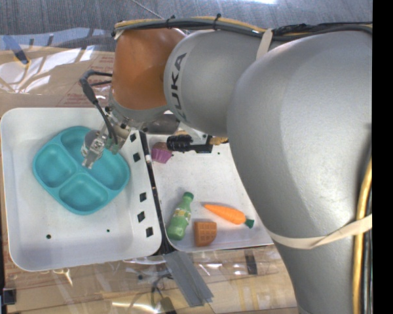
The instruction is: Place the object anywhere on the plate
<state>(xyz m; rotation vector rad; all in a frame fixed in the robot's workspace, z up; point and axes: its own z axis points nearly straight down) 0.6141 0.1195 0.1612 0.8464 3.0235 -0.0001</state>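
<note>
A teal divided plate (pixel 78 175) lies in the left white bin (pixel 26 241). My gripper (pixel 93 150) hangs over the plate's upper right compartment, low above it. I see no object under it or on the plate. In the right bin (pixel 203 175) lie a small purple piece (pixel 161 154), a green bottle (pixel 180 216), an orange carrot (pixel 228 214) and a brown block (pixel 205 233).
The grey arm with its orange band (pixel 141 67) crosses the right bin from the right and hides that bin's far and right parts. A divider wall (pixel 147 188) with black marks separates the two bins. Cardboard lies behind the bins.
</note>
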